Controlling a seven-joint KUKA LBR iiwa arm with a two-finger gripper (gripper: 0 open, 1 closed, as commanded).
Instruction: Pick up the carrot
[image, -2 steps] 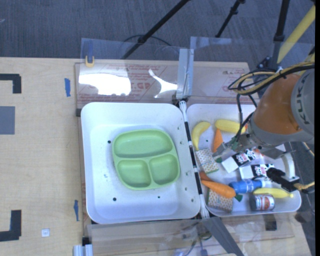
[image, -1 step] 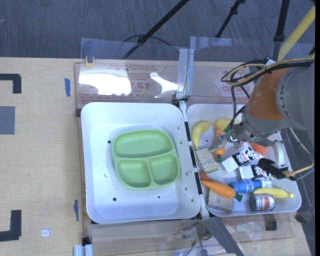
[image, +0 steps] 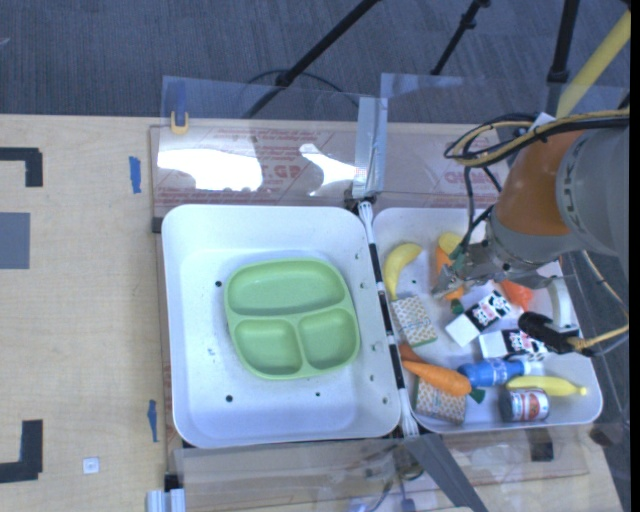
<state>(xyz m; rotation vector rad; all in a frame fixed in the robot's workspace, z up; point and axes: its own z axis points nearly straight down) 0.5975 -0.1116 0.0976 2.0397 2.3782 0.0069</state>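
The carrot (image: 436, 376) is an orange tapered piece lying flat near the front left of the right bin (image: 590, 400), pointing left toward the bin divider. My gripper (image: 458, 274) hangs below the orange wrist band, low over the back middle of the same bin, among small orange and yellow pieces. It is about a hand's length behind the carrot, apart from it. Nothing shows clearly between its tips.
Around the carrot lie a speckled block (image: 414, 320), another block (image: 440, 400), a blue bottle (image: 497, 373), a can (image: 525, 405), a black-and-white box (image: 490, 310) and two bananas (image: 400, 266) (image: 556, 386). A green divided plate (image: 292, 318) sits in the left bin (image: 190, 300).
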